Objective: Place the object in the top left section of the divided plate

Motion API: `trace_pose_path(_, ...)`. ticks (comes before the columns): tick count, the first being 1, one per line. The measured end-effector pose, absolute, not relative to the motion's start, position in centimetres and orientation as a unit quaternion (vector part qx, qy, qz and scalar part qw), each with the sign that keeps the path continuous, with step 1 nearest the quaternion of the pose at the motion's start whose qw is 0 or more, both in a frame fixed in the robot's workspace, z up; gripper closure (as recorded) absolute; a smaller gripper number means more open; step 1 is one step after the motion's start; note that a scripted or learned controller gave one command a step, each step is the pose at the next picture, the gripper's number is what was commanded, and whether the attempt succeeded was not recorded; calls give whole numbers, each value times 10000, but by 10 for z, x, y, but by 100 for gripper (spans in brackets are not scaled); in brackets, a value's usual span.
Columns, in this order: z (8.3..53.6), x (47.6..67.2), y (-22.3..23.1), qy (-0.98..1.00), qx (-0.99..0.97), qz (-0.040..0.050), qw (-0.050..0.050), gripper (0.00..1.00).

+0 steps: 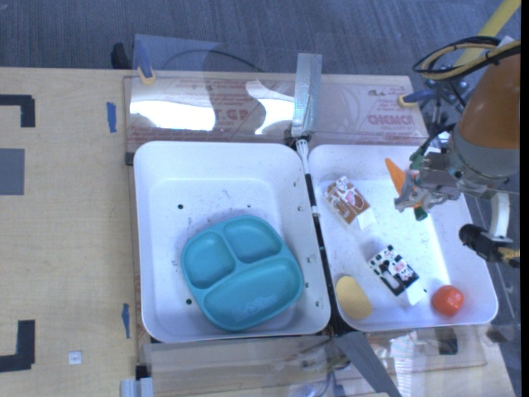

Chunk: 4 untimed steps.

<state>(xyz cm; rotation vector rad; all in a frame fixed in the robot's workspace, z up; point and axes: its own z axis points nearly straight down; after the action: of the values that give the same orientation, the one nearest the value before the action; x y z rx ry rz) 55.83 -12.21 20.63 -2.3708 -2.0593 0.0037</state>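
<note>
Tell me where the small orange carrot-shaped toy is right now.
The small orange carrot-shaped toy lies in the right white bin, near its far edge, just left of the gripper and right of the brown-and-white carton.

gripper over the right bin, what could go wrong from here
The gripper hangs over the right bin beside the orange carrot-like piece, with the brown carton close by; closing here may nudge or miss a piece rather than grasp it.

The teal divided plate lies rotated in the left bin, with two small sections side by side, so a drop could easily land in the wrong one.
</note>
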Motion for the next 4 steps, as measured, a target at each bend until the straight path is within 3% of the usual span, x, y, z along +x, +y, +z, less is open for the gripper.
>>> trace_pose_path(1,120,516,-143,-7157,-6984,-5,-17,100)
trace_pose_path(2,87,528,-148,-7793,-6266,-6,-13,100)
trace_pose_path(3,106,535,-195,-7493,-6622,4,-9,100)
trace_pose_path(4,86,537,-199,-7213,-6926,-6,2,100)
